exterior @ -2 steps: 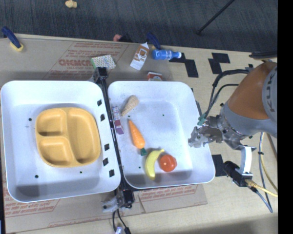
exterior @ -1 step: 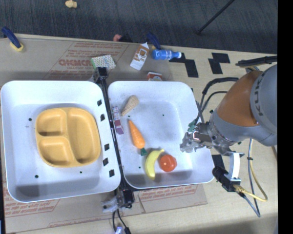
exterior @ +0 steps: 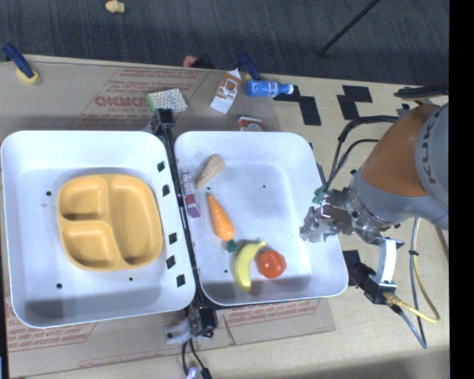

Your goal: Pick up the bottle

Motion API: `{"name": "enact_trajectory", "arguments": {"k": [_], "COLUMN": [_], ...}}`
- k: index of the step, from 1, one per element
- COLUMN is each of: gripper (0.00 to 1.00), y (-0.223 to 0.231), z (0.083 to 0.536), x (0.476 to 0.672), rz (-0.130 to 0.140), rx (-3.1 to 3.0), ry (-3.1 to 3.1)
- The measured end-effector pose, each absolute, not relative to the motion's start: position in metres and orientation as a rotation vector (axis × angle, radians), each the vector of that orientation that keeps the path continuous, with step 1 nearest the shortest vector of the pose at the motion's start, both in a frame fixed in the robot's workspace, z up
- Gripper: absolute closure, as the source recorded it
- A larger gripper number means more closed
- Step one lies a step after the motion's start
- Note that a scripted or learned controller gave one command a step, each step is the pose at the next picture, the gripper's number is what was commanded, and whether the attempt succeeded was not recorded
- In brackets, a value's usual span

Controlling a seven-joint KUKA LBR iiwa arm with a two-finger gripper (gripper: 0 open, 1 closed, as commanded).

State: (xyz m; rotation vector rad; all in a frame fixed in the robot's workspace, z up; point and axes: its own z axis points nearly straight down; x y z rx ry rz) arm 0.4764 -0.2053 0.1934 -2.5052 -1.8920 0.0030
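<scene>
Tool (exterior: 314, 226) at right bin's (exterior: 300, 144) right rim.

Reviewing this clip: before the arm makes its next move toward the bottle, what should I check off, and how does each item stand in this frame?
1. Bottle located: ok. A blue bottle lies on its side on the bench beyond the right bin, outside both bins.
2. Bottle free of clutter: ok. The small carton lies beside it, apart.
3. Gripper near the bottle: not ok. It sits at the right bin's right wall, far from the bottle.
4. Gripper holding nothing: cannot tell.
5. Bin contents out of the way: ok. Carrot, banana and tomato lie inside the right bin.
</scene>
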Motion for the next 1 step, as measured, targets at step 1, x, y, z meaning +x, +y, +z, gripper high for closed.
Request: {"name": "enact_trajectory", "arguments": {"k": [1], "gripper": [1.00], "y": [-0.2044], "z": [0.1700], "x": [0.4759], "rz": [0.002], "rx": [-2.336], "ry": [-2.092]}}
